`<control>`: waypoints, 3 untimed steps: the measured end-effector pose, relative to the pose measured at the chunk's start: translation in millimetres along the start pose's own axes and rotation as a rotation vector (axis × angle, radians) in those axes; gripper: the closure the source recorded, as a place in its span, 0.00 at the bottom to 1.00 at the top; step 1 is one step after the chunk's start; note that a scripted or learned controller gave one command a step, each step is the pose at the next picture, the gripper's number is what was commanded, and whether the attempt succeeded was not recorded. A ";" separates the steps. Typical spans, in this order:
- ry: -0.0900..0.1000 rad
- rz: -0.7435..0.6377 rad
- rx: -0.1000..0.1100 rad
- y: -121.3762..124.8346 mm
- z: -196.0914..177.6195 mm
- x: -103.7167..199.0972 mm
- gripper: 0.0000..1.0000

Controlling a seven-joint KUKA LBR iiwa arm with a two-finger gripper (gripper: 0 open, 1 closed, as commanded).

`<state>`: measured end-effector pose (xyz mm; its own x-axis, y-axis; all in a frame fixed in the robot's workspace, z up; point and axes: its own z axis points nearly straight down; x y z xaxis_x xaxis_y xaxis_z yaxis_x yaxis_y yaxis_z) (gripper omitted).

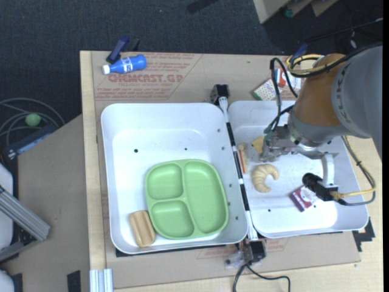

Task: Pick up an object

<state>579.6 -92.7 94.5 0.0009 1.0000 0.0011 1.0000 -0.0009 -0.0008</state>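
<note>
**Gripper low in right bin, just far of croissant, nothing seen held**

The arm point(319, 102) reaches in from the right and bends down into the right bin point(285, 221). The gripper point(272, 149) sits low over the far-left part of that bin. I cannot tell whether the gripper is open or closed, because the wrist hides it from above. Nothing is visibly held.

The likely pick targets are close by. The croissant point(265, 176) lies flat on the bin floor just near of the gripper, apart from it as far as I can see. A small yellow piece point(258, 143) lies just left of the gripper, maybe touching; I cannot say. Judging by the wrist's position, the try is aimed at one of these two, and it is unclear which.

A thin orange stick point(241, 160) lies along the left wall of the right bin, probably too tight to the wall for an easy grab. A purple packet point(302, 198) lies on the near-right part of the floor, well apart from the gripper.

The left bin point(158, 132) holds a green divided plate point(182, 198), flat, at near-centre. A tan bread slice point(141, 228) lies beside the plate's near-left edge. The arm is nowhere near that bin, so I judge it is not in play here.

The step looks like descent or grasp attempt, with the lift not yet done. The croissant's curved shape could slip if it is pinched off-centre.
</note>
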 end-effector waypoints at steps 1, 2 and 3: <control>0.000 0.000 0.000 -0.1 0.2 0.1 0.00; 0.000 0.000 0.002 -46.4 10.5 -7.4 0.00; -0.001 0.000 -0.003 -45.1 -0.3 -7.3 1.00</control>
<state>534.4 -100.0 94.9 0.0013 1.0000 -0.0002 1.0000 -0.0013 0.0019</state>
